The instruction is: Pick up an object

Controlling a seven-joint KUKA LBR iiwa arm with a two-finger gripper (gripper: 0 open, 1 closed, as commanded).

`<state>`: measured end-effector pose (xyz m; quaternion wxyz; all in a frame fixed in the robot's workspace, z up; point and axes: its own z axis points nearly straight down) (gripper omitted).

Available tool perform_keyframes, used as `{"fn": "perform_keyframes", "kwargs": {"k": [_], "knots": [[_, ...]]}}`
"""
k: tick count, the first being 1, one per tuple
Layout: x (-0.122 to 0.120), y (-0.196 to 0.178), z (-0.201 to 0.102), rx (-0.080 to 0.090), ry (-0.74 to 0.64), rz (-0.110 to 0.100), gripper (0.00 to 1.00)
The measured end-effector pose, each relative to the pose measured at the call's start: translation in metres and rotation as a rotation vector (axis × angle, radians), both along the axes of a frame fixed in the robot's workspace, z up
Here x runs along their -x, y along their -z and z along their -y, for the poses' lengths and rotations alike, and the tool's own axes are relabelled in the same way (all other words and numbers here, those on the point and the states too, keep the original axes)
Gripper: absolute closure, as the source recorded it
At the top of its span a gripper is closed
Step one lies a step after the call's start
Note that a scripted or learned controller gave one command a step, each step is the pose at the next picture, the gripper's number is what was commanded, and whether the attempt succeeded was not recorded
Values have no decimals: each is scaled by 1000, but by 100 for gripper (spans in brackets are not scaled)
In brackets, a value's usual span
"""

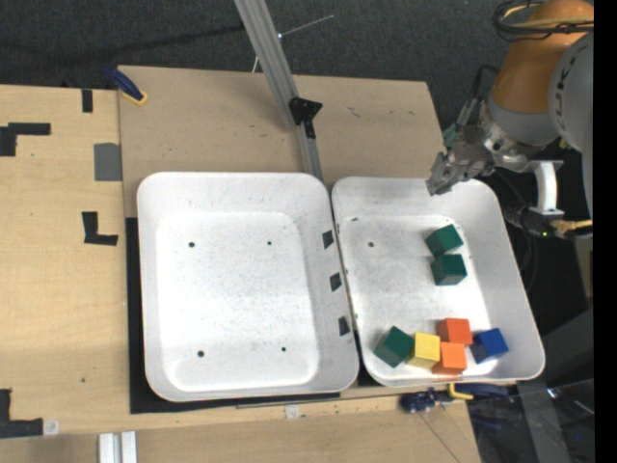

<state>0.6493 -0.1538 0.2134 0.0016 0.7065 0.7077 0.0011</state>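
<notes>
Two white bins sit on our bench, and the right bin (501, 249) holds all the blocks, two green blocks (446, 254) mid-bin. Our gripper (442, 179) hovers over that bin's far rim; we cannot tell its finger state.

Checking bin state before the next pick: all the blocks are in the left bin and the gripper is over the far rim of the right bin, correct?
Not quite. The blocks, such as the blue block and yellow block, lie in the right bin, not the left bin. The gripper is indeed over the right bin's far rim, as the camera view shows.
</notes>
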Motion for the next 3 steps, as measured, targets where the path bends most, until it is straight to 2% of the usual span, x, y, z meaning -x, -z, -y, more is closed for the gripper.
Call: {"fn": "perform_keyframes", "kwargs": {"k": [1,3], "knots": [[-1,-54,-1,0,0,1,100],[-6,-52,-120,-3,-6,-5,100]]}}
